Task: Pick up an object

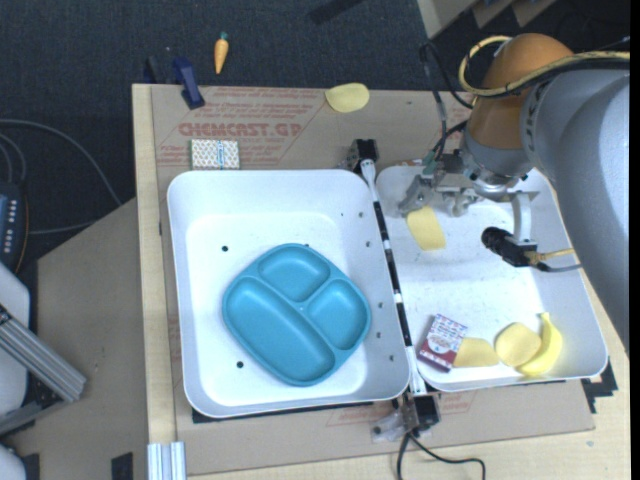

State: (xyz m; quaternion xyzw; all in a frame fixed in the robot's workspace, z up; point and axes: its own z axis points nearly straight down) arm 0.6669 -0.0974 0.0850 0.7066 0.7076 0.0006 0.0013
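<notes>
Looking down through the camera view, we find the gripper (437,203) low over the upper left corner of the right bin (478,290), close to the divider it shares with the left bin (200,230). A pale yellow block (427,230) sits just beneath it and a touch towards the near edge of the bench. The block's top end reaches the metal of the tool, so the two are just beside each other or touching; from this slant we cannot say which. We also cannot tell whether the gripper stands spread or closed, and nothing shows as gripped.

That block is what we take as the task's thing, since it is by far the nearest candidate. Its long axis runs roughly from the far side of the bin to the near side, with the near end leaning slightly right. As we judge it, the coming move turns on a small shift towards the near edge and a drop straight down, with the closing direction set across that axis, left to right in the view.

Well apart, in the near right corner of the same bin, lie a small red and white packet (441,341) and a cluster of yellow pieces (520,346). These are poorer choices given where the arm is. A blue divided plate (295,313) sits in the left bin. On the bench beyond the bins, a yellow oval (347,97) lies out of the arm's present path
</notes>
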